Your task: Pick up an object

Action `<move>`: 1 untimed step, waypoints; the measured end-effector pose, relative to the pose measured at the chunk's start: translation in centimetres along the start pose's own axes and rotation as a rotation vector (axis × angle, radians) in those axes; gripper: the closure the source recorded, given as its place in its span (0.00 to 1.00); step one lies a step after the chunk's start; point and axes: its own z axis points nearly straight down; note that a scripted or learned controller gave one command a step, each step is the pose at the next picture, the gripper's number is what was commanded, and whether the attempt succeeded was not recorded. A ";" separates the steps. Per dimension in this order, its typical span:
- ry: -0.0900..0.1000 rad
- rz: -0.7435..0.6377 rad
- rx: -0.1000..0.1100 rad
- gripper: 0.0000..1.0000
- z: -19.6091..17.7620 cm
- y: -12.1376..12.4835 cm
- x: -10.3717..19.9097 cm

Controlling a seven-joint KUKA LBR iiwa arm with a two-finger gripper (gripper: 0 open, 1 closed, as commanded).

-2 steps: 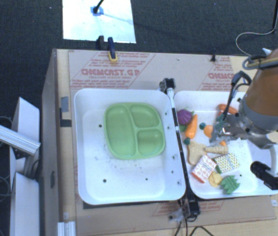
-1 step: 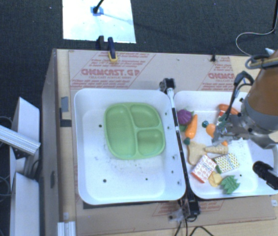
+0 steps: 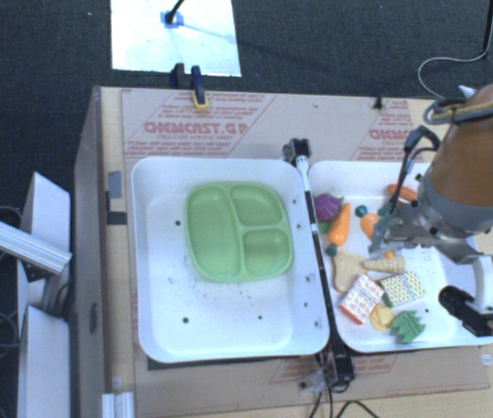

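The right white bin (image 3: 464, 342) holds several toy foods. A purple piece (image 3: 327, 205) and an orange carrot (image 3: 340, 223) lie near its left wall, and a small orange piece (image 3: 368, 224) lies just right of the carrot. My gripper (image 3: 384, 237) hangs low over the bin's middle, just right of that orange piece and above a beige stick-shaped piece (image 3: 385, 266). A beige slice (image 3: 347, 269), a red and white box (image 3: 361, 298), a patterned pale box (image 3: 402, 286), a yellow piece (image 3: 381, 318) and a green leaf (image 3: 408, 326) lie toward the front. Nothing shows between the gripper's tips.
The left white bin (image 3: 168, 320) carries a green divided plate (image 3: 238, 232). A black ridge (image 3: 314, 233) separates the two bins. Another orange piece (image 3: 404, 193) lies at the back of the right bin, partly behind the arm (image 3: 477, 168).
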 end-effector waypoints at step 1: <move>0.000 0.001 0.000 1.00 -0.4 0.0 -0.2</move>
